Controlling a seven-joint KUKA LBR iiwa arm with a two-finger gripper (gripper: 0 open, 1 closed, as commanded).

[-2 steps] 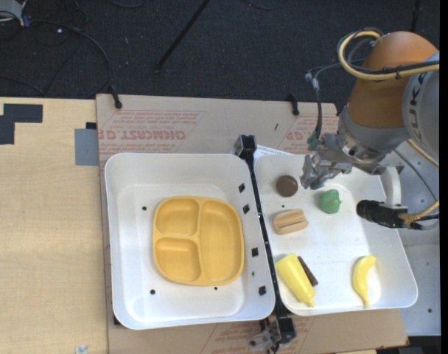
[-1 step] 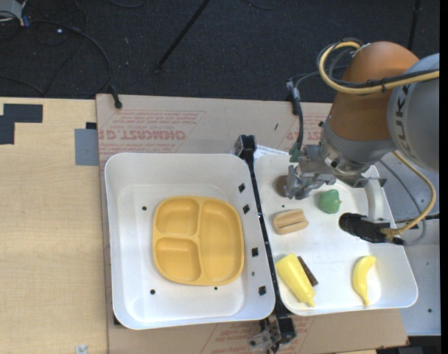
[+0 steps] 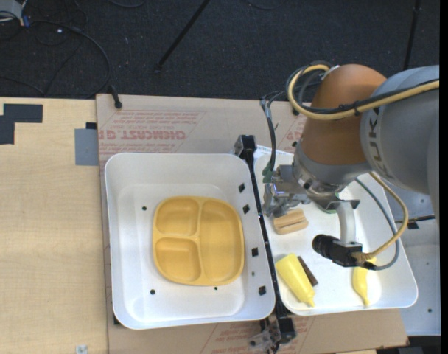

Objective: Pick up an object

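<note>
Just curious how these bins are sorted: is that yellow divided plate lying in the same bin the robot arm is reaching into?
No. The yellow divided plate lies in the left bin, while the arm reaches over the right bin.

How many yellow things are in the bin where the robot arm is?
2. One yellow piece lies near the right bin's front left corner, beside a dark item. The other yellow piece lies further right, near the front edge. The arm could hide more.
</note>
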